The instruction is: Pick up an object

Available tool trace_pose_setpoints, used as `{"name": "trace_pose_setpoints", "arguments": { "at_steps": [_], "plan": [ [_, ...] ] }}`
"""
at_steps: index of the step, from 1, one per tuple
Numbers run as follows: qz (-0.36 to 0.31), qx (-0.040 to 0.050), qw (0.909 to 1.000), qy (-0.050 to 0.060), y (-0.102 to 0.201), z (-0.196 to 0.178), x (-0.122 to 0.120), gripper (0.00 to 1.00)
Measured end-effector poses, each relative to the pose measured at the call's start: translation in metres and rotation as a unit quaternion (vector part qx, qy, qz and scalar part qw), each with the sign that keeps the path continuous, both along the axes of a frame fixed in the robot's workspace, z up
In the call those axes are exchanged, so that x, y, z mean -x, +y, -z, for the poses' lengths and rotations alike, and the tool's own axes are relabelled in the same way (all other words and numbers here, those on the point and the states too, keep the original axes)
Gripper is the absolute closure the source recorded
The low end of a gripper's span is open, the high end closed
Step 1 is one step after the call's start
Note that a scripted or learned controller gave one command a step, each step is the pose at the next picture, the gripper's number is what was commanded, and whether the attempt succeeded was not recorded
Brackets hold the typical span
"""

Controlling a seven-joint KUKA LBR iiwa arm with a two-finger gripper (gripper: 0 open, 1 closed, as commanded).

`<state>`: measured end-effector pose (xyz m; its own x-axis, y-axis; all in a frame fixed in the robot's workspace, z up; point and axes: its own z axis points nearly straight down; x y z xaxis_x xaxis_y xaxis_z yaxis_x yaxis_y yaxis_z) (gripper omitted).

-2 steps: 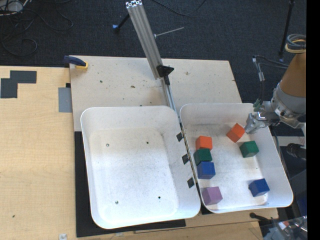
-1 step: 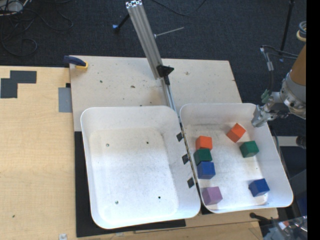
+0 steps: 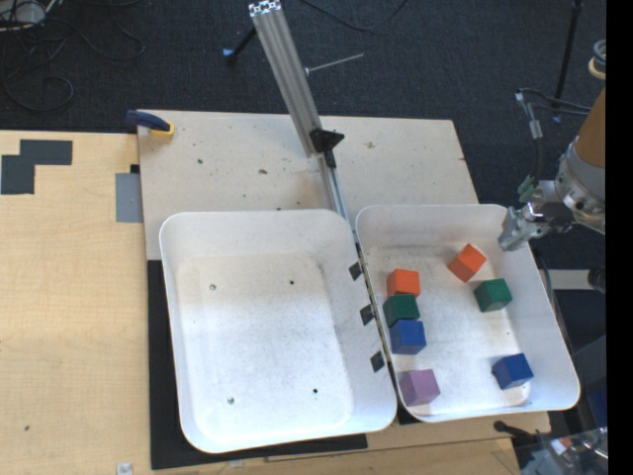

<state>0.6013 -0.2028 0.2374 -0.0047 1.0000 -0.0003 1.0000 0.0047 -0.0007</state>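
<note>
While seven blocks lie in the right bin (image 3: 554, 310), the fingers (image 3: 514, 231) hover above its rim, state unclear

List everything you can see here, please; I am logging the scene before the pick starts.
orange blocks: 2, orange, right bin, one upper right, one at the left column's top
green blocks: 2, dark green, right bin, one right of centre, one in the left column
blue blocks: 2, blue, right bin, one lower right, one in the left column
purple block: 1, pale purple, right bin's lower left corner
right bin: 1, white
left bin: 1, white
aluminium bar: 1, silver, slanting above the bins
clamp: 1, blue and yellow, bench's upper left
tool: 1, grey, over the right bin's upper right rim
</note>
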Motion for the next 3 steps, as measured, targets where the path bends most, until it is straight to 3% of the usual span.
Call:
{"name": "trace_pose_setpoints", "arguments": {
  "at_steps": [3],
  "plan": [
    [0.001, -0.0014, 1.0000, 0.002, 0.144, 0.012, 0.011, 1.00]
  ]
}}
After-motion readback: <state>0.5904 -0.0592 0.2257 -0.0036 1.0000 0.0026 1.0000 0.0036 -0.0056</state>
